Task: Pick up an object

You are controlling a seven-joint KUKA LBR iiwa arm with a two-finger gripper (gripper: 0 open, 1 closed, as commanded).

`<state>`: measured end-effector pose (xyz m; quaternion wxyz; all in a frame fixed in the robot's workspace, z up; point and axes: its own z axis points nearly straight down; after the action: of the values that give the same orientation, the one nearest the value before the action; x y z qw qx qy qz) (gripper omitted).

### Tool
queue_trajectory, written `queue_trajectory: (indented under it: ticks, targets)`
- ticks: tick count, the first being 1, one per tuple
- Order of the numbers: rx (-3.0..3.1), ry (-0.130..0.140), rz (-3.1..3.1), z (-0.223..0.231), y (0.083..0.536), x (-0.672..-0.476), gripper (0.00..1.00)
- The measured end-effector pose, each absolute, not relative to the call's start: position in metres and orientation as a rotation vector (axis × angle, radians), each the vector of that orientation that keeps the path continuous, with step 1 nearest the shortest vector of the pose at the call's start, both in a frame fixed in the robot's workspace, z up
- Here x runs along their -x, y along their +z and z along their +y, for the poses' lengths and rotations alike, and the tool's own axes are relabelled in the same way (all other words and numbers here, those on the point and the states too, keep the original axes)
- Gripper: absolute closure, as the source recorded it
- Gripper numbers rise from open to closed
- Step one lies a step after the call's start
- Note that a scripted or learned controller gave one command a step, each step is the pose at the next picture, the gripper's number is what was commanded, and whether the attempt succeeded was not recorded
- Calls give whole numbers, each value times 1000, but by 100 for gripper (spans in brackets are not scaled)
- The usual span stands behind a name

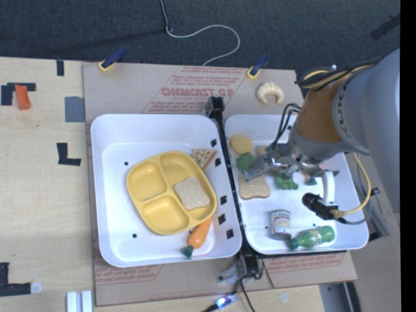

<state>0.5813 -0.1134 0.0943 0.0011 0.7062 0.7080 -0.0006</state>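
My gripper (265,164) is low in the right bin (260,125), at its left-middle part. It sits right beside a green broccoli piece (246,162) and just above a tan toast slice (253,188). A yellow food piece (241,143) lies behind them, and another green piece (286,183) lies to the gripper's right, under the wrist. A small can (281,221) and a green bottle (313,237) lie at the bin's front. I see nothing lifted off the bin floor.
The left bin (114,148) holds a yellow divided plate (153,184) with a bread slice (192,192) on it, a carrot (199,234) at the front and a cracker (203,156). A croissant (269,93) lies outside, behind the right bin.
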Motion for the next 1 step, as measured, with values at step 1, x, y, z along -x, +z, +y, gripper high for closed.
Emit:
queue_trajectory:
  ticks: [1]
  targets:
    - [-2214,2,2217,-115,88,-584,0]
